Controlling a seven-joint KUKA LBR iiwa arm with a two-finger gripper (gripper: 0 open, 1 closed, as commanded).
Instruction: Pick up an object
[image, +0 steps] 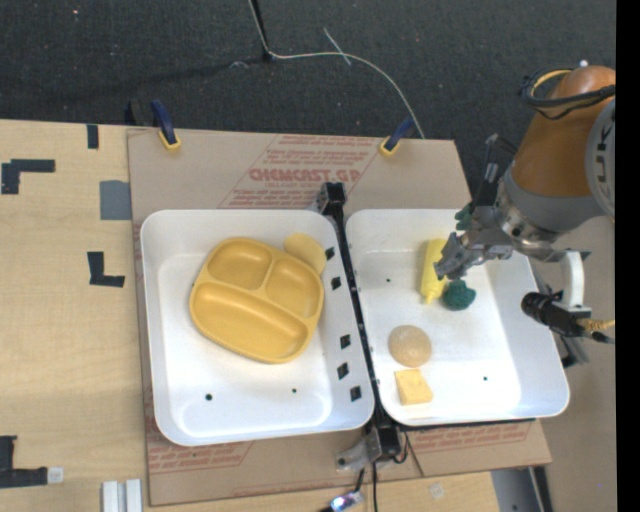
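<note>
The pincer (452, 266), fingers unreadable, hovers over the yellow stick (431, 270), seemingly light, stiff, best gripped across its narrow middle.

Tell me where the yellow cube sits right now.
The yellow cube lies in the right bin near its front edge, just below the round beige piece in the camera view.
</note>
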